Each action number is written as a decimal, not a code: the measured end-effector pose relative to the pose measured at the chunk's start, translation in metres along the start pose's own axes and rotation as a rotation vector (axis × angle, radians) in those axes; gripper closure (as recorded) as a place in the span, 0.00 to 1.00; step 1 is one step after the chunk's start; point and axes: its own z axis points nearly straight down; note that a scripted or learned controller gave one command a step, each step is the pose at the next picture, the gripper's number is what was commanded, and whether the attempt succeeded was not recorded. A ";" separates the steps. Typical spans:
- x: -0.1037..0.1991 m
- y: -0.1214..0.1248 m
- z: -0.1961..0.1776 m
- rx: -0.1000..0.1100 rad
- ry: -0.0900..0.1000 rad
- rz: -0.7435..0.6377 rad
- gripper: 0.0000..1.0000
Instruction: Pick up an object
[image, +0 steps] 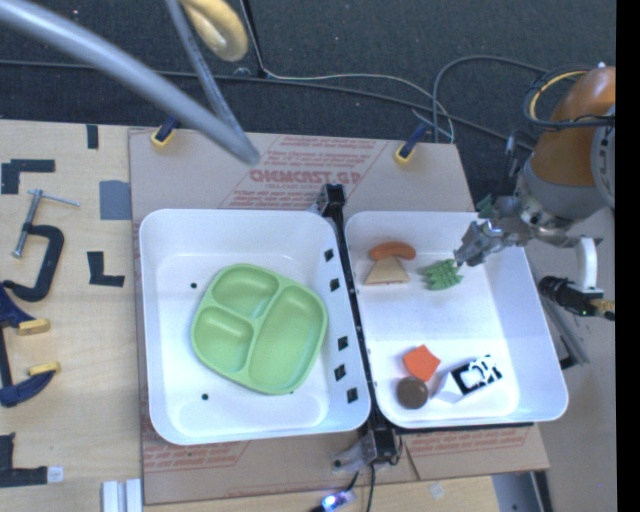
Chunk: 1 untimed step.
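Observation:
In the right bin (520, 330) lie a small green leafy piece (440, 275), a brown sausage (391, 251), a tan wedge (387, 271), an orange block (422, 361), a brown round piece (411, 393) and a black-and-white item (474, 377). My gripper (468, 252) hangs low over the bin's far right part, its tip right at the green piece's upper right edge. The arm comes in from the right with its orange band (583, 97) above.
The left bin (170, 250) holds a green divided plate (260, 328). A black divider (345, 300) runs between the bins. A grey pole (130, 75) crosses the upper left. Clamps (35, 250) lie on the bench at left, cables at the back.

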 end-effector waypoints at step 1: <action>0.000 0.006 -0.063 -0.001 0.000 -0.001 1.00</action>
